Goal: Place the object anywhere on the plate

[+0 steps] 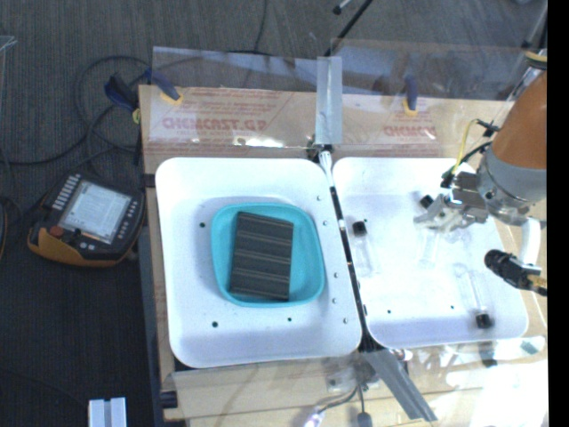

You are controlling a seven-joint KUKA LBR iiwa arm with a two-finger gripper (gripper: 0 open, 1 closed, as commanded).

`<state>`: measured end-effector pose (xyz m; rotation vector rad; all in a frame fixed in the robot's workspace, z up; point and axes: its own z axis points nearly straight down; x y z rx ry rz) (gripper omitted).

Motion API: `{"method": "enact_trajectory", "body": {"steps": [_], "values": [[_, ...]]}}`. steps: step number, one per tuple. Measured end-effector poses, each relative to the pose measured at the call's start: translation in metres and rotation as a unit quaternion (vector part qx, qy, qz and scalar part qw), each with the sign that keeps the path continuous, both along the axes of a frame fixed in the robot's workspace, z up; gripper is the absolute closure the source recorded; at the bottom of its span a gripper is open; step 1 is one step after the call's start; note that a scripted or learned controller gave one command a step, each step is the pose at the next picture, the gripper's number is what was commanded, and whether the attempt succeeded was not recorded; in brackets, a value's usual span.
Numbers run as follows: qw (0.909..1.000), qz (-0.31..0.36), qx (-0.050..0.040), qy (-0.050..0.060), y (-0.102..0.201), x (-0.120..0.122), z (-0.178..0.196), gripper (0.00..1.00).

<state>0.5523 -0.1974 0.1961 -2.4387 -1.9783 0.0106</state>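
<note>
Dark carpeted floor [71,25] surrounded the bench [267,118], w/ cables trailing at upper left of the frame and a teach pendant [86,219] lying at mid-left. Two shallow white bins sat side by side on the bench: left bin [178,265] and right bin [400,310], touching along the centre divider. A clear plastic wall w/ red lettering stood behind them, held by blue clamps.

In the left bin sat a turquoise plate [307,278], roughly centred. The object, a dark grey ribbed block [262,254], lay flat on the plate, inside its rim, long side running top to bottom of the frame, tilted slightly.

The arm [524,140] came in from the right edge, orange band visible at upper right. The jaws hung over the upper right part of the right bin, well apart from the plate; gripper [447,213] looked blurred against the white, so can't tell whether jaws were open or closed. Nothing visible between them.
</note>
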Motion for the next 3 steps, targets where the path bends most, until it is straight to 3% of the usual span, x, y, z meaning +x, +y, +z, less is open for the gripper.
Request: {"method": "enact_trajectory", "body": {"steps": [1,2,3], "values": [[1.0,0.0,0.0001,0.0,0.0,0.0,0.0,0.0],[0.9996,-0.028,-0.0006,-0.002,-0.002,-0.036,0.136,0.0],[0.998,-0.063,-0.001,-0.002,-0.018,-0.066,0.237,0.0]]}}
